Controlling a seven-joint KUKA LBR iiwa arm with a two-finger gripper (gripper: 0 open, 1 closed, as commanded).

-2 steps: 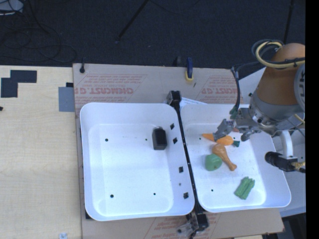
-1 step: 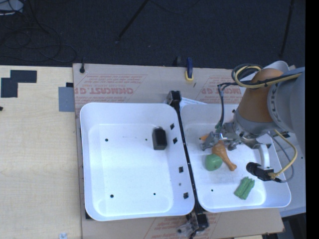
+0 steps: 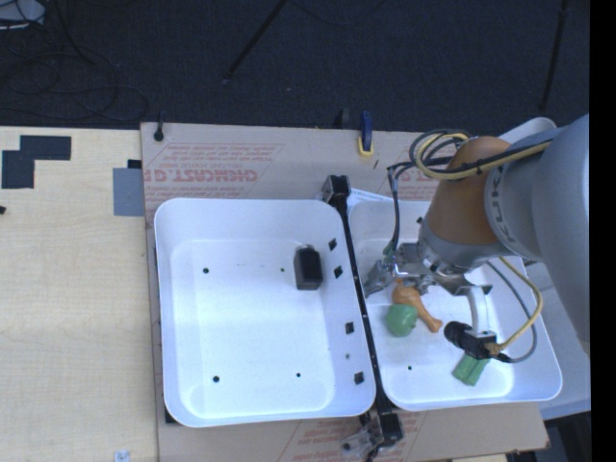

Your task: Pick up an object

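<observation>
My gripper (image 3: 393,275) hangs low over the left part of the right bin (image 3: 539,383), close to the divider between the bins. Just below it lies a green round object (image 3: 399,320) with an orange carrot-like piece (image 3: 421,308) resting against it. A small green block (image 3: 470,369) sits nearer the bin's front right. In the left bin (image 3: 183,393) a black block (image 3: 308,268) lies near the right wall. The orange-banded wrist hides part of the right bin's back.
The two bins sit side by side on a cardboard sheet (image 3: 212,166), joined by a black clip strip (image 3: 354,287). A wooden benchtop (image 3: 67,306) stretches to the left. A blue-and-yellow clamp (image 3: 366,135) stands at the cardboard's back edge.
</observation>
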